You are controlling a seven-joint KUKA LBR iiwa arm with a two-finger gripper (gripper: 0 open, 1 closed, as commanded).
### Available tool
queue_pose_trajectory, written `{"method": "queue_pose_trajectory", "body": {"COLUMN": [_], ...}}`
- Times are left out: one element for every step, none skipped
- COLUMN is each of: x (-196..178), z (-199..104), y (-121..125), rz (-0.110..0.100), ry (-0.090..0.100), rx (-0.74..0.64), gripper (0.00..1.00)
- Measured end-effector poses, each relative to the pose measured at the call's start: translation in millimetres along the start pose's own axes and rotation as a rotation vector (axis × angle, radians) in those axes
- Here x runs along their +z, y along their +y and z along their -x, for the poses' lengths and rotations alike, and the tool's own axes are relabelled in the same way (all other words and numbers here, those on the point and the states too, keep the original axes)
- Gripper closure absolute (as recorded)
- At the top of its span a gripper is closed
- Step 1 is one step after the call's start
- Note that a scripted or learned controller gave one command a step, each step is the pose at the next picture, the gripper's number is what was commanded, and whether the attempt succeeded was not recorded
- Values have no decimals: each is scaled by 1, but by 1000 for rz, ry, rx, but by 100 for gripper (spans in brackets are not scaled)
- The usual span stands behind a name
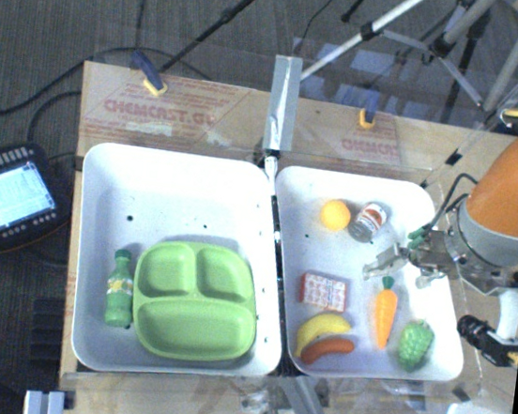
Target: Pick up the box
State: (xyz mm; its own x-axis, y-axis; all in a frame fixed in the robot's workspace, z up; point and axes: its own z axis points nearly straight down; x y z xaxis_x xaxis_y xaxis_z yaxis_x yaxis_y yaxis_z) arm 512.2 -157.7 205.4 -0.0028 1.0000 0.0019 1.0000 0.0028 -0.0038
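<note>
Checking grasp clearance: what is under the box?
The box lies flat on the right bin floor; whatever is beneath it is covered. The banana lies just in front.

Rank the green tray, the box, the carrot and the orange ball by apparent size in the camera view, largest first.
1. green tray
2. box
3. carrot, looking close to the box, so that pair is unsure
4. orange ball

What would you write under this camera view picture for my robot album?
The robot's claw hovers over the right bin, near the carrot, with the box lying untouched.
</note>
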Motion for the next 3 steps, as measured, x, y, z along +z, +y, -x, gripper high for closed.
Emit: {"method": "queue_pose_trajectory", "body": {"x": [104, 112, 101], "z": [-48, -59, -58], "y": [8, 22, 24], "rz": [19, 17, 23], "ry": [-3, -2, -1], "rx": [56, 74, 75], "gripper": [0, 0, 100]}}
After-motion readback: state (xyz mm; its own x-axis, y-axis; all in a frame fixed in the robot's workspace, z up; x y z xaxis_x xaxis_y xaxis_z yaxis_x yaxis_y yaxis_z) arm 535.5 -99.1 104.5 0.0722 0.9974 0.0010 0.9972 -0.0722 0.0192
